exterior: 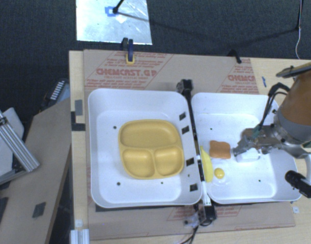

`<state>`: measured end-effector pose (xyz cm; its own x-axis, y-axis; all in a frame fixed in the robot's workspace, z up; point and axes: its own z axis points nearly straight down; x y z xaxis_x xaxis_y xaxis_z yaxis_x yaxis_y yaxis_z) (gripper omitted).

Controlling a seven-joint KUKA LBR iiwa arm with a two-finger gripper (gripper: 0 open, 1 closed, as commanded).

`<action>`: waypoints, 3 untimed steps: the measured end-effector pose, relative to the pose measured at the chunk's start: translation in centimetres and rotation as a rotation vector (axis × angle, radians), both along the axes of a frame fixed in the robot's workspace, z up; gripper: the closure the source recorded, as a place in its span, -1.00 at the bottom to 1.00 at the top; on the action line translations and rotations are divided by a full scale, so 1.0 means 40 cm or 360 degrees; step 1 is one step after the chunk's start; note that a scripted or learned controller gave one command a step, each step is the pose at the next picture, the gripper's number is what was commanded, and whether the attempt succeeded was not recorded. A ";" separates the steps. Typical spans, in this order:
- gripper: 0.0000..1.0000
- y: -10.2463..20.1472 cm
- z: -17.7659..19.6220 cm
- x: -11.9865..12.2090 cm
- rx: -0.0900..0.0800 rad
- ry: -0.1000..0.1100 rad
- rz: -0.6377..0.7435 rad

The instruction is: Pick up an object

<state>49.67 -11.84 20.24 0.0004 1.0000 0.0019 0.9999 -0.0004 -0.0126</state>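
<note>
Over the right bin (pixel 236 189) the grey arm (pixel 303 111) reaches in from the right edge, its orange band broad and plain above the wrist, and the hand (pixel 245 147) hangs low above the bin floor. It points toward the bin's left side, and whether it is open or closed cannot be told from this slant; nothing shows clearly caught in it. Just to its left, close beside the tip, lies an orange toast-like piece (pixel 220 149), flat on the white floor and looking free of any grip. Below that, near the left wall of the same bin, a yellow banana (pixel 205 164) lies along the divider, and just beside its lower end sits a fried egg toy (pixel 219 174), a yellow yolk on a white patch that nearly melts into the bin.

Across the divider, the left bin (pixel 102 136) carries a yellow divided plate (pixel 147 147) near its middle, one large compartment at the top and two smaller ones below. Both bins rest side by side on a brown cardboard sheet (pixel 145 67) printed with red lettering, spread over the pale tabletop (pixel 76 75). A yellow and blue clamp (pixel 129 52) grips the sheet's far edge. Beyond it, on the dark floor, lies a shiny square panel (pixel 114 14). At the left edge an aluminium rail (pixel 12 141) leans in at a slant.
</note>
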 end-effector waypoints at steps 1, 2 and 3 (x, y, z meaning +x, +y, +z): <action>-1.00 0.001 0.016 0.007 -0.0003 -0.0022 0.0006; -1.00 0.027 -0.120 -0.001 0.0000 -0.0014 0.0004; -1.00 0.033 -0.277 -0.001 -0.0001 -0.0015 0.0002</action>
